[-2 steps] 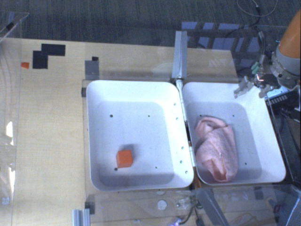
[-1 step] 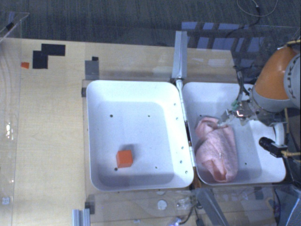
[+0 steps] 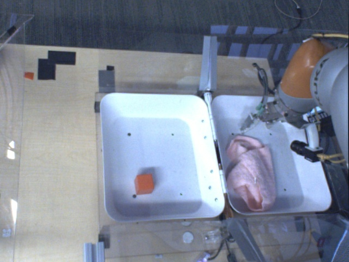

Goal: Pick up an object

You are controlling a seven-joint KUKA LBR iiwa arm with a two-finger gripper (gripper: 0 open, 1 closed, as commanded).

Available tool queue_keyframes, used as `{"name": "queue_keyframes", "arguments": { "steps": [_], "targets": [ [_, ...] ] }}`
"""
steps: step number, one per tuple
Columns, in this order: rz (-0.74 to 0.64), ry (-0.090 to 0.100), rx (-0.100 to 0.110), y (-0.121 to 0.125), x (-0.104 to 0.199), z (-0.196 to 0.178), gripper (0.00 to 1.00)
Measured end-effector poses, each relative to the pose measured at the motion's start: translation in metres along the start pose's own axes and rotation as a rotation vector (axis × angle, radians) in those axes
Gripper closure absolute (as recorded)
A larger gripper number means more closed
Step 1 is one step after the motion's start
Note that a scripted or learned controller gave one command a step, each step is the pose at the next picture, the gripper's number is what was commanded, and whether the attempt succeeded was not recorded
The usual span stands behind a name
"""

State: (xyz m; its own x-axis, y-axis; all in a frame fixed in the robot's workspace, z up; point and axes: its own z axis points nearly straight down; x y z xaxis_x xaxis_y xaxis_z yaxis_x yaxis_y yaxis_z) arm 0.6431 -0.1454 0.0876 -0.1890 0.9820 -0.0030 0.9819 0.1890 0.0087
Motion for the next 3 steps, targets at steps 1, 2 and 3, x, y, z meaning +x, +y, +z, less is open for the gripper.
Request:
{"name": "queue_keyframes", "arguments": {
  "steps": [1,2,3],
  "targets": [
    [-0.142,-0.002,-0.002,-0.068,0.005,-0.002,0.0],
    [-0.117,-0.002,-0.006,-0.09,0.0,-0.003,0.0],
    [-0.201,-0.004,-0.009,-0.13,0.045,-0.005,0.0]
  ]
}}
